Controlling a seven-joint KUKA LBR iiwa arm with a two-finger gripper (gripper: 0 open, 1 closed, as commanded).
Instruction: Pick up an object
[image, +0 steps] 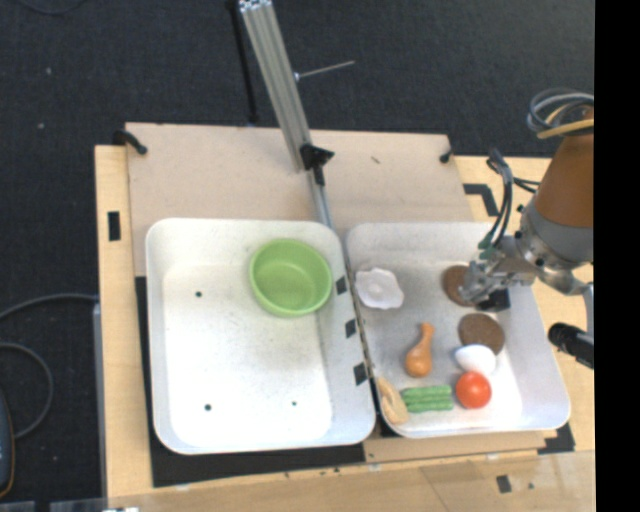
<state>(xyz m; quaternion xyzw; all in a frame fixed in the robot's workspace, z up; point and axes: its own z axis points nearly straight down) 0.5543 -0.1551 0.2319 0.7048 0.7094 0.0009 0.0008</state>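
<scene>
jaws — i can't tell from this slant whether they are spread or closed, nor whether anything sits between them; the gripper (487, 283) is low in the right bin (540, 400), near its far right side, just beside or over a brown disc (457, 284) at that bin's upper middle. i judge this as the approach step of the pick, not yet a lift — nothing is visibly raised. candidates lie close: a second brown round piece (481, 328) toward the near edge from the gripper, a white egg-like piece (475, 356) touching it, a red ball (474, 390) near the front right corner, a green pod (428, 399) along the front edge, an orange gourd (421, 350) mid-bin, a white shell-like piece (379, 288) by the left wall. the left bin (200, 420) holds a green bowl (290, 277) near its far edge. next i'd want a clean closure on one item, then a straight lift clear of its neighbours.
</scene>
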